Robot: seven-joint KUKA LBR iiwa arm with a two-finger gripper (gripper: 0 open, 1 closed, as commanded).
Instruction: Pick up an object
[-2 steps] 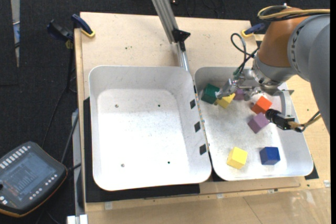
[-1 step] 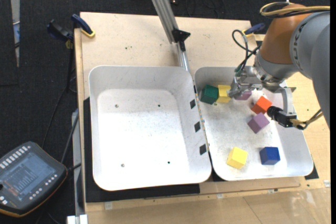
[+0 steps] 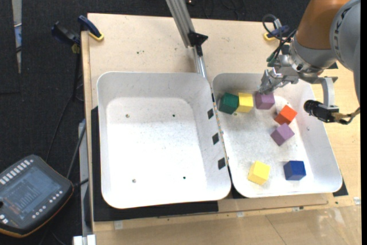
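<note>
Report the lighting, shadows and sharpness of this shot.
Camera view: even, soft lighting, no strong glare on the white bins; the blocks, such as the blue one, cast only faint shadows; the gripper and orange-banded arm look slightly soft, the bench sharp.

I see a pale wooden bench [image 3: 149, 43] carrying two shallow white bins side by side, the left bin [image 3: 109, 123] and the right bin [image 3: 324, 149], their inner edges touching. A blue-and-yellow clamp [image 3: 90, 27] grips the bench's far left corner, another clamp [image 3: 274, 30] the far right.
</note>
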